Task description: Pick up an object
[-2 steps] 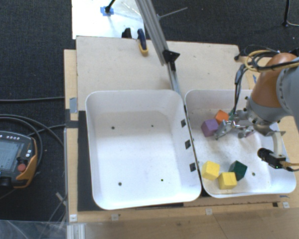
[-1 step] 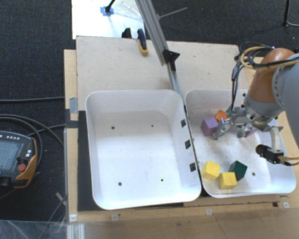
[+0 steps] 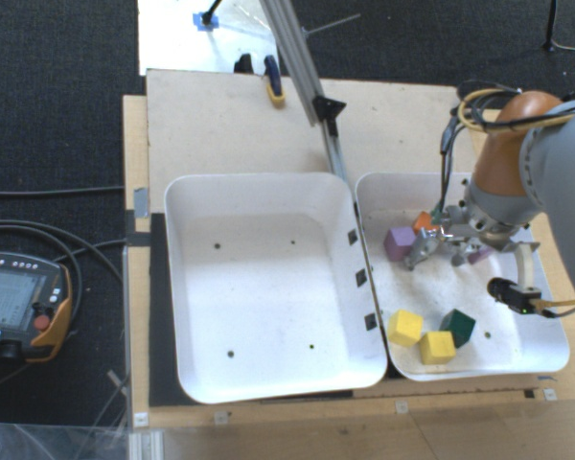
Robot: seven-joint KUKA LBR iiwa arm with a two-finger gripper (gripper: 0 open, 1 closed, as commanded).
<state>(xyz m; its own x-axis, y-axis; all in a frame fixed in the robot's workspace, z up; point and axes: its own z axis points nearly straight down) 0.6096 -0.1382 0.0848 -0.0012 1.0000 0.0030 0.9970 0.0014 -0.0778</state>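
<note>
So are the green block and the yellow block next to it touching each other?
Touching, it seems. In the camera view the green block sits right against the upper right edge of the yellow block, with no white bin floor visible between them.

We can read no text, label, brand, number or sign anywhere here. The pendant at the left has a lit screen and rows of keys, but whatever stands on them is too small and blurred for us to make out. The small dark squares along the wall of the left bin carry no marks that we can read.
</note>
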